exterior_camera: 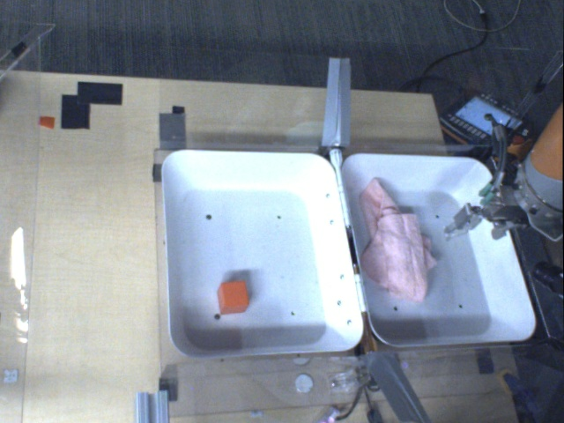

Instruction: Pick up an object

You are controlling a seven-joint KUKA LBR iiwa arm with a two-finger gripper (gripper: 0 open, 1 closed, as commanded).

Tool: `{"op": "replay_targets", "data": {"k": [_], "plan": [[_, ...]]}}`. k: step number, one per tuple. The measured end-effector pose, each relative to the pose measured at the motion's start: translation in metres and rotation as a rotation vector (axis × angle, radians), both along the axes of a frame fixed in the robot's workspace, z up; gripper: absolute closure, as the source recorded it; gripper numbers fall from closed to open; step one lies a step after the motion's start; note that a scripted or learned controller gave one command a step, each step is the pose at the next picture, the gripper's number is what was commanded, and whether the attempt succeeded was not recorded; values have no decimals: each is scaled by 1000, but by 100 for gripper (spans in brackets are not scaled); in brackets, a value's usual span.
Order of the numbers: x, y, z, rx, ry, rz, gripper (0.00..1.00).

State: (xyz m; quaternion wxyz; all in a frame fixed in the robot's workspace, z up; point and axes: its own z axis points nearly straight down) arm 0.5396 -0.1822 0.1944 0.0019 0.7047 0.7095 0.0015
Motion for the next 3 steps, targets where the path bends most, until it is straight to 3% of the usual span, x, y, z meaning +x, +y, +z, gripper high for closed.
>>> {"op": "replay_targets", "data": {"k": [1, 2, 3], "plan": [[-2, 31, -95, -3, -12, 56, 0], [13, 76, -100, -7, -19, 218, 0], [16, 79, -87, -4, -26, 220, 100]]}}
